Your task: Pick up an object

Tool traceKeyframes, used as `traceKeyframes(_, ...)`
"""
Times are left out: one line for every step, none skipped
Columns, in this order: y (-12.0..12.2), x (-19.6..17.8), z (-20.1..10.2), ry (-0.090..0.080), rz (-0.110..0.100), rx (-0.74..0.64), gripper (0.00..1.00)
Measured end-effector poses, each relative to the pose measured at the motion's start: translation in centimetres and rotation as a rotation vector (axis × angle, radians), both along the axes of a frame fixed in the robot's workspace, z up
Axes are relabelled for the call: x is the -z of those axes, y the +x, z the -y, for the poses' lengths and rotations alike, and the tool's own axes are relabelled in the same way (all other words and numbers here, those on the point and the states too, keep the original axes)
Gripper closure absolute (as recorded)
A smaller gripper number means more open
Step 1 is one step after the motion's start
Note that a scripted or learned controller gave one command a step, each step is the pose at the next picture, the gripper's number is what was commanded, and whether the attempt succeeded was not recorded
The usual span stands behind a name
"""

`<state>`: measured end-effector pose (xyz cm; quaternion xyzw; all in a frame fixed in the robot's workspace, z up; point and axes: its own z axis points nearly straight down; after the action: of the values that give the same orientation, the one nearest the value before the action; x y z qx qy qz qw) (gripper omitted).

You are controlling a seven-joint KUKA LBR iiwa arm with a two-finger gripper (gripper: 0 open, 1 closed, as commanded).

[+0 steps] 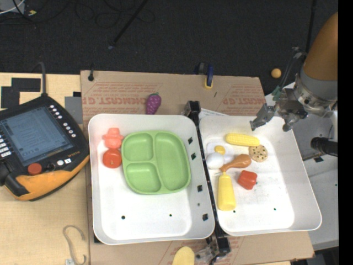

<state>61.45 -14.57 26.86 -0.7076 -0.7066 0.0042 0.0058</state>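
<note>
Corn cob [242, 140], yellow and lying on its side near the top of the right bin [309, 203], looks like the nearest candidate for the pick, since the pincer [271, 120] hangs just up and to the right of it, over the bin's upper right corner. Its 2 dark fingers are spread wide with nothing between them. Below the corn the bin is crowded: a cookie [259, 153] sits just beside the corn's right end, a drumstick [237, 162] lies under it, a fried egg [216, 153] is to the left, a red pepper [247, 179] lower down, and a yellow bottle [225, 192] stands toward the bin's middle. The left bin [143, 220] holds a green divided plate [155, 162], a tomato [112, 158] and a pink toy [112, 138]. To do this well, I judge the arm should centre over the corn's middle, turn the wrist so the fingers straddle the narrow width, not the length, and descend straight. The cookie touching close by could catch a finger, so a slight bias toward the corn's left half seems wiser, then close gently before lifting
</note>
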Motion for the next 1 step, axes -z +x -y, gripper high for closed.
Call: traceKeyframes(0.18, -0.77, 0.02, -0.002, 0.013, -0.002, 0.00)
